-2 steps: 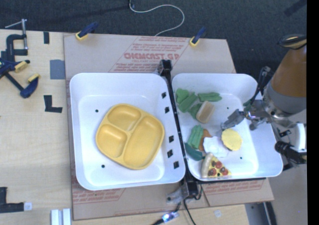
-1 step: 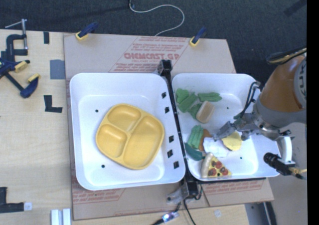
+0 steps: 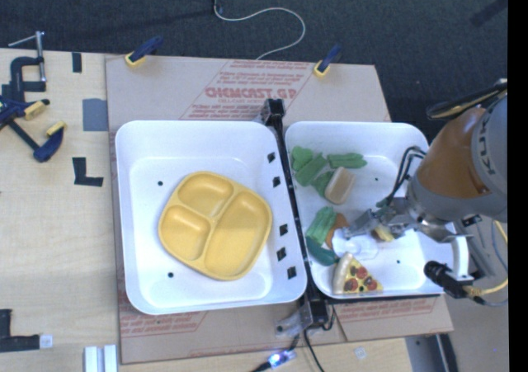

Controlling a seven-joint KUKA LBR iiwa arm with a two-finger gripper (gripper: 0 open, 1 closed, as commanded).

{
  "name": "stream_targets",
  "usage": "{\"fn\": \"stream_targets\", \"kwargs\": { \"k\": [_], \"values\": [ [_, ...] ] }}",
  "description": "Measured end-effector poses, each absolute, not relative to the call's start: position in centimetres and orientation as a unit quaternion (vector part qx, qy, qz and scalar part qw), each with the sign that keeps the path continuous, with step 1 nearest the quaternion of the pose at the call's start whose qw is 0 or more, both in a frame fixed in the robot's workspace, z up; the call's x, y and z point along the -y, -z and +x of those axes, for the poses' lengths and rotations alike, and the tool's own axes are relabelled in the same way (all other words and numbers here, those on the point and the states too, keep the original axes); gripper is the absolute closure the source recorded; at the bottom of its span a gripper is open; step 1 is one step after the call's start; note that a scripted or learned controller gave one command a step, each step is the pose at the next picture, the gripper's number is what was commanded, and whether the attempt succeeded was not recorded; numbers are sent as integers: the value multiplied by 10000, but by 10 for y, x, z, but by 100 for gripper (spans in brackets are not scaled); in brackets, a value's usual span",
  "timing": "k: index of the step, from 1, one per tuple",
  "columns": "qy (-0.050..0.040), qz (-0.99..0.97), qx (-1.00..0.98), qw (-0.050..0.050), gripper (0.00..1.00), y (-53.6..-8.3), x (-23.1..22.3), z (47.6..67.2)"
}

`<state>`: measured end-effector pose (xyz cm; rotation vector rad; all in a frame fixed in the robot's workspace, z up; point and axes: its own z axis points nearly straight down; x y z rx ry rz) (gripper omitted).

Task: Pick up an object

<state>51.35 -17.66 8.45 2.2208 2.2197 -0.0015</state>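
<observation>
The right bin point(image 3: 412, 280) holds several toy foods. A green leafy piece point(image 3: 312, 164) lies at its back left with a beige chunk point(image 3: 339, 186) beside it. Nearer the front lie a green vegetable point(image 3: 320, 226) and a pizza slice point(image 3: 355, 277). My gripper point(image 3: 364, 226) reaches in low from the right, over the middle of this bin, just right of the green vegetable and above the pizza slice. A small yellow thing point(image 3: 384, 234) shows right at the gripper's body; whether it is held is unclear.
The left bin point(image 3: 132, 197) carries a yellow divided plate point(image 3: 216, 224). A black divider point(image 3: 285, 197) runs between the bins. The grey and orange arm point(image 3: 458, 172) covers the right bin's right side. Clamps point(image 3: 25, 106) sit on the bench at far left.
</observation>
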Motion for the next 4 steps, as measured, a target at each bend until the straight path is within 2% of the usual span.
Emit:
{"fn": "stream_targets", "kwargs": {
  "k": [1, 2, 4],
  "values": [
    [-10, 7075, -7066, 59, 100, -101, 179, 516],
    [-3, 7066, -7076, 4, 100, -143, 177, 521],
    [-3, 7065, -7077, 4, 100, -226, 167, 523]
  ]
}}
